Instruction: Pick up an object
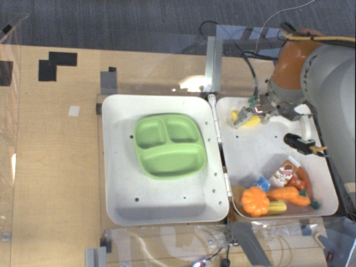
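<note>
The gripper (257, 109) hangs low over the far left part of the right bin (261, 152); from my remote seat I cannot tell whether it is open or closed, as the wrist hardware crowds the spot. Directly at its tip lies a yellow toy (248, 120), a short elongated piece. Its long axis runs roughly left to right across the bin floor, tilted slightly, with the right end tucked beneath the gripper and the left end pointing toward the wall shared with the left bin (119, 177). I cannot make out whether the gripper touches the toy or merely stands over it, and the toy appears to rest on the white floor.

The grey arm (334, 88), its orange band (289, 65) prominent, reaches in from the right above the bin's far right corner.

Well apart from the gripper, a cluster of toy food fills the near right corner of the same bin: an orange pumpkin (256, 201), a yellow corn cob (277, 207) just beside it, a carrot (290, 194), a small blue piece (262, 183) and a red-and-white carton (283, 174).

In the left bin, a green divided plate (168, 146) sits flat near the middle. Both bins rest on the pale wooden bench (55, 166).
</note>
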`<state>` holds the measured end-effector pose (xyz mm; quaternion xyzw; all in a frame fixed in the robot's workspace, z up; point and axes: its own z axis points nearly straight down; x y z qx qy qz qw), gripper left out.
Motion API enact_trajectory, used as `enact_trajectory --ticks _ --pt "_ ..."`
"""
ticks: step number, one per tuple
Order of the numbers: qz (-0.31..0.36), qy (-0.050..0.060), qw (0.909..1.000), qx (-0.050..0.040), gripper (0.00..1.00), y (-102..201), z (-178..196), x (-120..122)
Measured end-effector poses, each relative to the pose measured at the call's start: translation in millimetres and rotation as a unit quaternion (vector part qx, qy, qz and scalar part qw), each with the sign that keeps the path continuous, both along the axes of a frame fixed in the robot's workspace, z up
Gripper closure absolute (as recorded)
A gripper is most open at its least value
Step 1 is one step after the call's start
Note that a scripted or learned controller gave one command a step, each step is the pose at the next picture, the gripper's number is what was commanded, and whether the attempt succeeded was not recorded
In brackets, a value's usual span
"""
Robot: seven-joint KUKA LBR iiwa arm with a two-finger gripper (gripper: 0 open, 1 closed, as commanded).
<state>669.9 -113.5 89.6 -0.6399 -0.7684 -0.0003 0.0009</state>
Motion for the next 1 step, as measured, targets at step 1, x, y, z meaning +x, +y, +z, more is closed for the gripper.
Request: enact_trajectory --ticks 1 --pt "0.002 0.007 1.0 -0.001 1.0 -1.2 7.9 -2.8"
